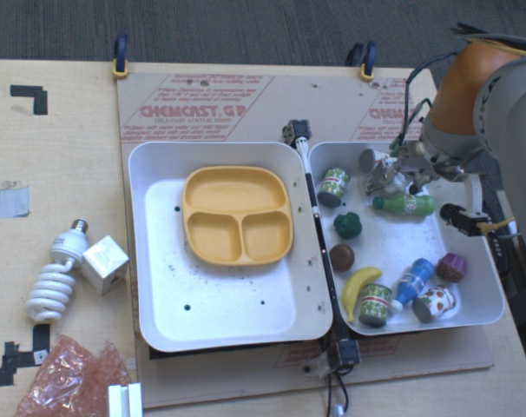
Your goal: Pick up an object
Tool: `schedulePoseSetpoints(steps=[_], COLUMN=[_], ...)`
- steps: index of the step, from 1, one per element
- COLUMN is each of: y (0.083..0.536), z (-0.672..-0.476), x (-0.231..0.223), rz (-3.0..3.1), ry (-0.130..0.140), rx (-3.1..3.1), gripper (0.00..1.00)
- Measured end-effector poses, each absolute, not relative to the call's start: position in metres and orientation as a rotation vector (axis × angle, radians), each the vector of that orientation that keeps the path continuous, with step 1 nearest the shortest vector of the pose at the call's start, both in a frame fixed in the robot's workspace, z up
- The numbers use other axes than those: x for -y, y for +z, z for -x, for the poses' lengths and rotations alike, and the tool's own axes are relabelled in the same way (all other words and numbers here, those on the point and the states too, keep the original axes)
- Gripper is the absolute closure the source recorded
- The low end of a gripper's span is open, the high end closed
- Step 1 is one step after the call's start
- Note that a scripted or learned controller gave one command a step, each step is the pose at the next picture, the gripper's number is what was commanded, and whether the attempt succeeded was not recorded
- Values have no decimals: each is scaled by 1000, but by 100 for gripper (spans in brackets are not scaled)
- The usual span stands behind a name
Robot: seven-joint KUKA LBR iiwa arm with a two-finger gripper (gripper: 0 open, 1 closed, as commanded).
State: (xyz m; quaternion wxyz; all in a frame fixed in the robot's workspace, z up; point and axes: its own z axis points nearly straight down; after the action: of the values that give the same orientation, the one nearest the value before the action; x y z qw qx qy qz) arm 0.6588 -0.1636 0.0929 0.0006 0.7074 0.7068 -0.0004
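The claw (391,174) is low in the right bin (471,307), just above the green bottle (405,204); nothing is picked up yet; I cannot tell if it is apart or together.

Bright, even overhead light, soft shadows in the white bins (150,259); arm's (493,76) edge perhaps slightly blurred.

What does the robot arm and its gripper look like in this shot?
The arm is grey with a rounded orange band above the wrist. Thin dark cables loop along its near side down toward the wrist. The gripper is a small cluster of bare metal and grey parts, much slimmer than the arm's bulky body.
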Motion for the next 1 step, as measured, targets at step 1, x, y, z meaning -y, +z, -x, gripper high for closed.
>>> schedulePoseSetpoints(steps=[1], y=[92], z=[-659], x=[146], rz=[-2220], ry=[-2], rx=[-2224], gripper=[0])
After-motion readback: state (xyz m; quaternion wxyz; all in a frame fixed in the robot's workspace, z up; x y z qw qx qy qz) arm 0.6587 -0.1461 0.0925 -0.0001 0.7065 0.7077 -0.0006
